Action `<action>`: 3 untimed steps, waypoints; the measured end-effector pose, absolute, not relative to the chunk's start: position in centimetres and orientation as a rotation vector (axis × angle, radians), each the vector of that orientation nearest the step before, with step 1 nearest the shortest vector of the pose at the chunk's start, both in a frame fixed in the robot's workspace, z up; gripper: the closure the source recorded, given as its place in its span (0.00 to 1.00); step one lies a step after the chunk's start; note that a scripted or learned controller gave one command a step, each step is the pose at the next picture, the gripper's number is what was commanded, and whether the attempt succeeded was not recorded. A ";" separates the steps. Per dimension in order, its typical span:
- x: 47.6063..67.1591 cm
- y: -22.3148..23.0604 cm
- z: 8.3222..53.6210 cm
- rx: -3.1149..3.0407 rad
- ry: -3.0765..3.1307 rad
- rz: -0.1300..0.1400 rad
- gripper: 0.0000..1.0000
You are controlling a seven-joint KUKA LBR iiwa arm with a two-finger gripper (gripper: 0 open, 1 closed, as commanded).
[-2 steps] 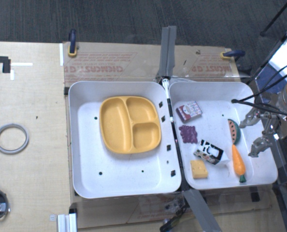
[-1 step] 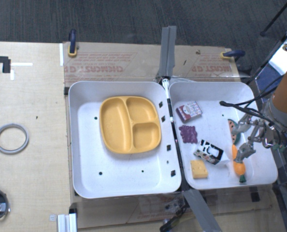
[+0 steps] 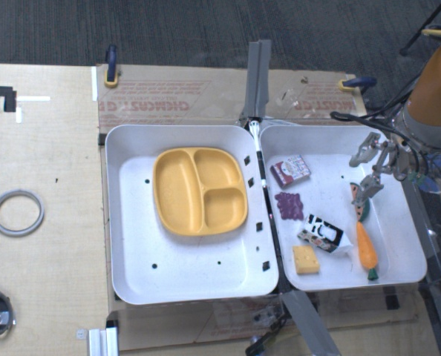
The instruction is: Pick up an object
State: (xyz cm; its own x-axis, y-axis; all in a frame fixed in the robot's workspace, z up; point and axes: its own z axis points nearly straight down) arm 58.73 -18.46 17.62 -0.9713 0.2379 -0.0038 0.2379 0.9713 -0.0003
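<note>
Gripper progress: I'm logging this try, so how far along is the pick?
Nothing looks picked yet. The gripper is over the right bin, close above a watermelon slice, with nothing visibly held. The carrot, cheese and grapes lie in the bin. Grasping and lifting remain.

Two bins [image 3: 183,291], one plate [image 3: 200,190], six small items [image 3: 306,259].

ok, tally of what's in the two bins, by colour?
Yellow: 2, divided plate and cheese wedge
Orange: 1, carrot
Purple: 1, grape bunch
Red: 2, small red box and watermelon slice
Black and white: 1, packet
Total: 7
</note>
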 end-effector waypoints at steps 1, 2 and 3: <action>53.7 -22.2 15.1 0.459 3.106 -0.001 0.00; 62.1 -15.1 12.9 0.815 3.031 -0.001 0.00; 60.7 -22.1 13.3 0.832 3.025 -0.002 0.00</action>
State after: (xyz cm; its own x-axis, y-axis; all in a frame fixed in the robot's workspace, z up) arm 60.70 -22.07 13.35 -0.8593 0.5114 -0.0045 0.5114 0.8593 0.0000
